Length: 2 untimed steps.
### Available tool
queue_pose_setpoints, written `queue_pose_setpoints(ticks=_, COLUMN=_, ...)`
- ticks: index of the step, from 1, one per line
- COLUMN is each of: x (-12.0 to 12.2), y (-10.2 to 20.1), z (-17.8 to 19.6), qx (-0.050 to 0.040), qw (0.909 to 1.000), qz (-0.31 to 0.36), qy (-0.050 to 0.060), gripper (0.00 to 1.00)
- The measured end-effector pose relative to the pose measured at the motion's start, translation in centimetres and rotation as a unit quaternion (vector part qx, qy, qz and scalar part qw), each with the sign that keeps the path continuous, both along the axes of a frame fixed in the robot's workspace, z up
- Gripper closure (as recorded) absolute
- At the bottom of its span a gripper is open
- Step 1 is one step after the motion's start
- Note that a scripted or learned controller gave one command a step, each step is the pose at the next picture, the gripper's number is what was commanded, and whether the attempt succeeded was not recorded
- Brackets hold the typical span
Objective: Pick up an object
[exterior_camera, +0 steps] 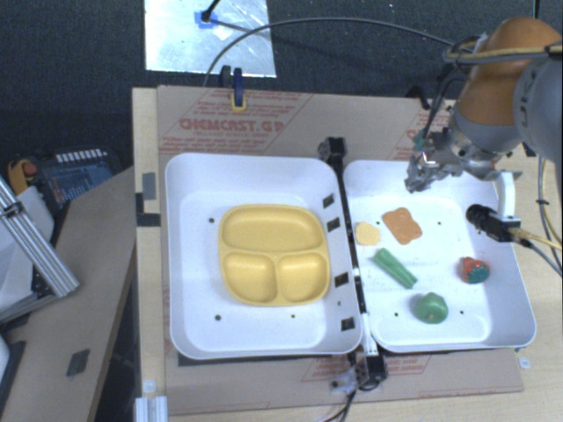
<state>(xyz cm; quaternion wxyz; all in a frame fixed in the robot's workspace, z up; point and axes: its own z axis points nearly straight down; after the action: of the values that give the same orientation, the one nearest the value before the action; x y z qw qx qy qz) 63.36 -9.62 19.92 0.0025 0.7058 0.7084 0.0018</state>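
The right bin [493, 328] holds an orange flat piece [402, 225], a pale yellow round piece [367, 233], a long green piece [395, 267], a green rounded object [431, 307] and a red and teal object [474, 270]. My gripper [420, 179] hangs over the bin's far edge, above and slightly right of the orange piece. I see nothing held in it.
The left bin [189, 262] holds a yellow three-compartment plate [271, 253]. A black divider [345, 236] runs between the bins. The arm's orange band [506, 69] and cables [352, 25] occupy the upper right. A black fitting [489, 220] sits at the right bin's side.
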Motion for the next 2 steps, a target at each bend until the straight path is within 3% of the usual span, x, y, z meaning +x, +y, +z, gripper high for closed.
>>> queue_pose_setpoints(ticks=2, x=-5.3, y=9.3, z=2.9, qx=0.0012, qw=1.0, qz=0.003, qy=0.002, gripper=1.0)
